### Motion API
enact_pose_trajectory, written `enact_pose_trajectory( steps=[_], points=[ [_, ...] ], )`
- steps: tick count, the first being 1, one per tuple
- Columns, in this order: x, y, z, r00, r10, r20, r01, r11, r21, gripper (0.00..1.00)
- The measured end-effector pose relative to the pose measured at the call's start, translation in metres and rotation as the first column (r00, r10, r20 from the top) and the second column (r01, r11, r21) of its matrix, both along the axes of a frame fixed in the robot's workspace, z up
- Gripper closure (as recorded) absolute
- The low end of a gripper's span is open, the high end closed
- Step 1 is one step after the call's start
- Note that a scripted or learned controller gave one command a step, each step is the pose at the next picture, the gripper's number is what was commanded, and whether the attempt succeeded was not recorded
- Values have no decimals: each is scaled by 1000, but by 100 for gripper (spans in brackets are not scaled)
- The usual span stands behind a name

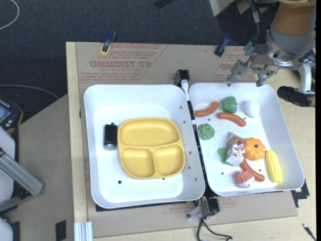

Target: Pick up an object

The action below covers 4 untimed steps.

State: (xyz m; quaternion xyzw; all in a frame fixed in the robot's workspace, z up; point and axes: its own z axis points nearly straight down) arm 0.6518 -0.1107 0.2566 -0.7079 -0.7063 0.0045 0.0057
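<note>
Camera view: two white bins, my gripper [252, 77] spread wide, holding nothing.
Left bin [95, 114]: yellow tray [150, 147]. Right bin [288, 149]: toy food [241, 144].

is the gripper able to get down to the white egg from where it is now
Probably yes. The gripper hangs open above the right bin's far edge, and the white egg lies just below it, top uncovered, only a green pepper beside it.

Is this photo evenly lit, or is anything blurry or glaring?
Camera view: lighting is soft and even, with faint shadows under the yellow tray; the white bins look bright but not blown out; the toy food is slightly soft, and the gripper is a little blurred.
</note>
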Motion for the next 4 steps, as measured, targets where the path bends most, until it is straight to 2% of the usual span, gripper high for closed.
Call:
enact_pose_trajectory(
  steps=[1, 4],
  points=[
    [2, 0, 8, 1000, 2, 13, -2, 1000, -2, 0],
    [-16, -2, -135, 1000, 2, 8, -2, 1000, 0, 0]
  ],
)
